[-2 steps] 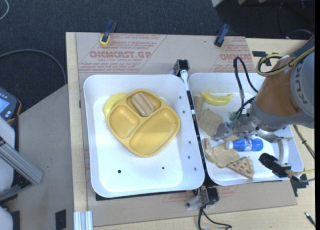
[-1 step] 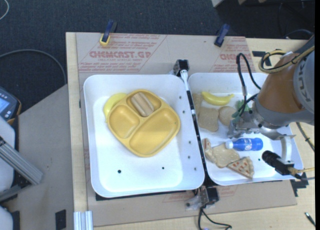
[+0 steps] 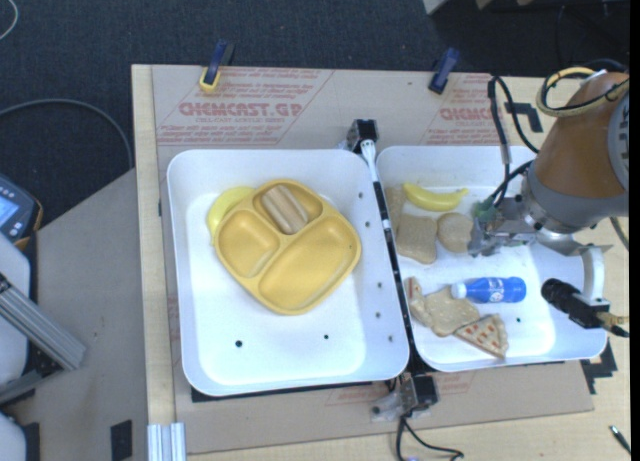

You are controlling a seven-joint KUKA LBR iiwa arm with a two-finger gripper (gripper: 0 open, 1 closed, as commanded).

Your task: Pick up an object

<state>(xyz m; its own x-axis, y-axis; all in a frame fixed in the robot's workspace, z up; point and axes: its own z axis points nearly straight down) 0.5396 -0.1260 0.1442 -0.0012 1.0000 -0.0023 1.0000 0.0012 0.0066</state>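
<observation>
Jaws (image 3: 480, 239): grip unclear, low over the right bin (image 3: 570, 349) at the worktop's (image 3: 150, 249) three o'clock, arm (image 3: 580, 164) bent.

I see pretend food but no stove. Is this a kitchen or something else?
Probably a robot test lab, not a kitchen: a robot arm reaches over two white bins clamped onto cardboard, with toy food such as a banana inside.

Claw (image 3: 484, 237) low in right bin (image 3: 520, 349) — beside bread (image 3: 417, 237).
</observation>
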